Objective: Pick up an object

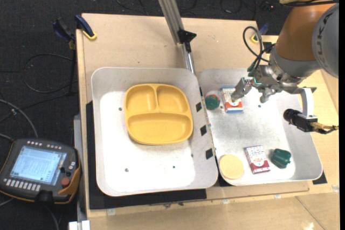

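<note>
The pincer hangs over the right bin, toward the worktop's far right side, its two fingers spread wide and holding nothing. Just beside its left fingertip lies a small red, white and blue box, with a dark green round piece close by on the bin's left wall; these two look like the nearest things to take. To do the grasp well, I would judge that the pincer should centre over the small box, turn so the fingers straddle its shorter sides, and come down straight until the tips reach the bin floor on either side before closing; the green round piece sits near enough that a finger could nudge it or catch on the bin wall, so the approach wants to stay on the box's open side. Counting what is there: two white bins, the right one and the left bin; one yellow divided tray in the left bin; and five small things in the right bin, namely the small box, the green round piece, one tan round disc, one red carton and one green pepper-like toy, these last three lined along the near edge.
</note>
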`<state>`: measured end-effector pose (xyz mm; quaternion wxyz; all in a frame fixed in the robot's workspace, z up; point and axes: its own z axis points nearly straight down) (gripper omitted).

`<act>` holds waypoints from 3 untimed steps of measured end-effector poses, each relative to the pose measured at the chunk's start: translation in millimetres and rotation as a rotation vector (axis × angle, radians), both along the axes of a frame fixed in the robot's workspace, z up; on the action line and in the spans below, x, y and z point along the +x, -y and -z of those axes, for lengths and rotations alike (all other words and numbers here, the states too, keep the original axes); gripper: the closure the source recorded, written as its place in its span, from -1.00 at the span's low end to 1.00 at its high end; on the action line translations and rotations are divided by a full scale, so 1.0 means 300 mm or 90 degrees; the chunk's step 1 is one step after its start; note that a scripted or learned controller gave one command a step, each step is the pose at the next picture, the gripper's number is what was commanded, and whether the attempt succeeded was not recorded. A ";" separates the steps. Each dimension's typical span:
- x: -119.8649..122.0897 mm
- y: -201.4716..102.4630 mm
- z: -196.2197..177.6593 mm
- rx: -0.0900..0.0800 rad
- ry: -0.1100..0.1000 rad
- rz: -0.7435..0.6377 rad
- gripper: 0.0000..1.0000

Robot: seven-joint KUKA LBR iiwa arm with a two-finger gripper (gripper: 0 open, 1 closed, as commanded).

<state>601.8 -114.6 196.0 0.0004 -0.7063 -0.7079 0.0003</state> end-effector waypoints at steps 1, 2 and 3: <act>0.000 0.000 0.000 0.000 0.000 0.001 -1.00; -0.023 -0.004 0.150 0.000 -0.003 0.002 -1.00; -0.027 -0.006 0.330 0.000 -0.003 0.002 -1.00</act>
